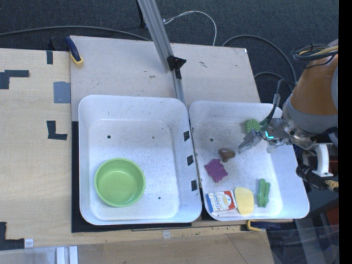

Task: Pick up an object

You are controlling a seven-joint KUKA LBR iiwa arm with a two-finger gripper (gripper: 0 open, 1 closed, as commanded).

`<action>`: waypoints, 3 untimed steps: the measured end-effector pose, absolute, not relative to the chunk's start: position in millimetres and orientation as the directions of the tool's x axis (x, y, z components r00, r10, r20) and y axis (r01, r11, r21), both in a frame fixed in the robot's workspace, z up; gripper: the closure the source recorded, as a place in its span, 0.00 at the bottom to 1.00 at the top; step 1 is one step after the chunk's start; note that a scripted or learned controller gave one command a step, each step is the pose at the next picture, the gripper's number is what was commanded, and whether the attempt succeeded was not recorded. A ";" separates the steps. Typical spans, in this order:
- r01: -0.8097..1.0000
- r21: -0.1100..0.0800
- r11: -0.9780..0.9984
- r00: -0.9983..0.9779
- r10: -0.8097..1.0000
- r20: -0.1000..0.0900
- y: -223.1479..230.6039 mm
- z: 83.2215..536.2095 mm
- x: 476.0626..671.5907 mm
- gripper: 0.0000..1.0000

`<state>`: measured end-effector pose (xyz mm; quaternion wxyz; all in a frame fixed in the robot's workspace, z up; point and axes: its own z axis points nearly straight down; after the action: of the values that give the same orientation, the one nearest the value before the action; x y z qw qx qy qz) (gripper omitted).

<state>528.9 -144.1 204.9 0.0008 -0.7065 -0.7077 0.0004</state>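
Gripper low in right bin, fingertips pointing toward brown lump, just beside it, apparently not touching. Nothing visibly held; open or shut impossible to tell at this size. Green piece just behind the fingers, close to the wrist. Purple piece near the lump, below it. Yellow piece, green stick and carton along the near wall. Green bowl apart in left bin.

Likely risks: fingertips nudging the small rounded lump aside instead of straddling it; closing on air; wrist brushing the green piece on descent.
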 end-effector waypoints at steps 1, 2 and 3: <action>1.000 -0.008 0.001 -0.001 1.000 0.001 -146.9 141.4 530.2 0.00; 1.000 0.002 -0.001 0.001 1.000 -0.002 -147.8 92.0 531.1 0.00; 1.000 -0.003 0.002 -0.002 1.000 0.000 -146.1 100.8 530.0 1.00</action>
<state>530.0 -146.1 100.8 0.0009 -0.7065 -0.7077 0.0009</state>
